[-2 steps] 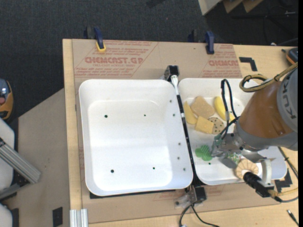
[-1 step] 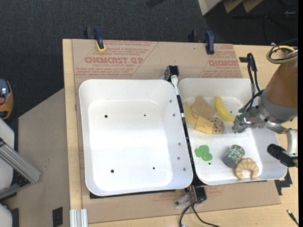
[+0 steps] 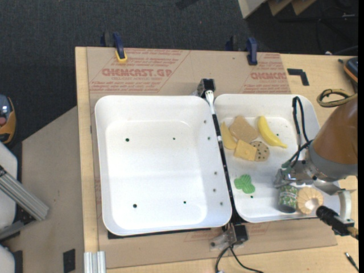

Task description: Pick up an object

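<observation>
The right bin (image 3: 250,212) holds several small items. A yellow banana (image 3: 272,132) lies at the back, beside tan bread-like pieces (image 3: 243,128) and a yellow wedge (image 3: 245,151) with a dotted cookie (image 3: 261,151). A green leafy piece (image 3: 245,183) sits near the bin's middle. At the front right are a green-labelled can (image 3: 288,198) and a tan round piece (image 3: 310,201). My gripper (image 3: 288,179) hangs low over the front right corner, right above the green-labelled can and touching or nearly touching its top. The orange-banded wrist (image 3: 340,141) hides the bin's right side.
The left bin (image 3: 108,152) lies beside the right one, with a black cable (image 3: 217,135) running along the divide between them. Another black cable (image 3: 297,118) curves over the right bin's back right. Blue clamps (image 3: 251,50) hold the cardboard base at the back.
</observation>
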{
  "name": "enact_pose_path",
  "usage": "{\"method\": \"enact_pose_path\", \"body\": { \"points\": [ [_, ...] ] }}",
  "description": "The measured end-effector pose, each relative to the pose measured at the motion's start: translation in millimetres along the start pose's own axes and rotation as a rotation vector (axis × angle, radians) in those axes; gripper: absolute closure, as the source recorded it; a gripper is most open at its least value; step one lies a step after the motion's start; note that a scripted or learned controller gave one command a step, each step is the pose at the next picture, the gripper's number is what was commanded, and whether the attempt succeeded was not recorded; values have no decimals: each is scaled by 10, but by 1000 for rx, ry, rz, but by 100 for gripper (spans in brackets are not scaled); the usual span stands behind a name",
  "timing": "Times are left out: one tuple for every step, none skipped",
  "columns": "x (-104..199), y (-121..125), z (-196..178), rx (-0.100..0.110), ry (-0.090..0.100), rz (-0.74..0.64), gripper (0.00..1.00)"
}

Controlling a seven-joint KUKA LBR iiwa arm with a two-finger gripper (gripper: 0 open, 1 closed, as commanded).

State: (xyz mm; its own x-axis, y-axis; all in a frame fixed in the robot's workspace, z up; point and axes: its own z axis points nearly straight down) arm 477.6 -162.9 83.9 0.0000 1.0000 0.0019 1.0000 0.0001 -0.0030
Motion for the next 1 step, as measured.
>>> {"method": "enact_pose_path", "body": {
  "points": [
    [-8,15,-109,-5,-3,2,100]
  ]
}}
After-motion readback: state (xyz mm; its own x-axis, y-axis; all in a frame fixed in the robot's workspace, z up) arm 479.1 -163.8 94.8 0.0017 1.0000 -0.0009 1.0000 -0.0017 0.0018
